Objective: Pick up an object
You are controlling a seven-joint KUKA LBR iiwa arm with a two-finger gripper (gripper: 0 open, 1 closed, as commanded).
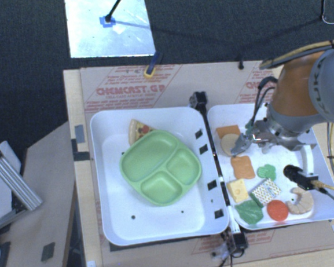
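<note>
My gripper (pixel 241 142) hangs low over the upper left part of the right bin (pixel 326 198), reaching in from the right. Its tip is right at a round beige piece (pixel 230 146), partly covering it. Close by lie a brown toast slice (pixel 227 131) just behind it and an orange cracker (pixel 242 167) in front. Further toward the front are a yellow cheese cube (pixel 238 190), a green leafy piece (pixel 267 171), a checkered block (pixel 265 191), a green lettuce piece (pixel 249 212), a red tomato (pixel 277 210) and a shrimp (pixel 301 201).
The left bin (pixel 114 222) holds a green divided plate (pixel 160 166) with a pizza slice (pixel 137 129) tucked under its far edge. A black-clipped divider (pixel 211 155) separates the two bins. The arm's grey and orange body (pixel 309 94) looms over the right bin's back.
</note>
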